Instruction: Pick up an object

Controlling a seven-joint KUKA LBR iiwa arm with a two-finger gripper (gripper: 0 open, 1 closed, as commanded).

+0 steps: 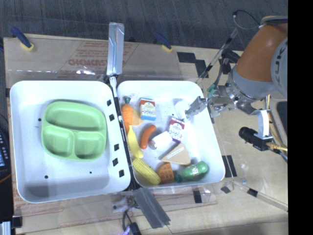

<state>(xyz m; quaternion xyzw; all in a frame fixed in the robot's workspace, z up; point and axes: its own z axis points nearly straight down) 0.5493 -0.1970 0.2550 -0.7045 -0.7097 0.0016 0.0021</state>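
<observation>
Right bin (211,131), near edge to far: corn cob (145,171), waffle piece (166,172), green pickle (194,170); cheese wedge (177,155), banana (133,142), hot dog (147,136); carrot (127,114) and two small cartons (147,108) (176,129) beyond. All are judged light, stiff plastic toys, smooth and likely slippery. The hot dog is best taken across its narrow middle, since it lies fairly free. The waffle piece is partly covered by its neighbours. Left bin (19,146): green divided tray (74,129). Gripper (195,106): over the right bin's far corner, nothing seen held; how far its claw is open cannot be told.
</observation>
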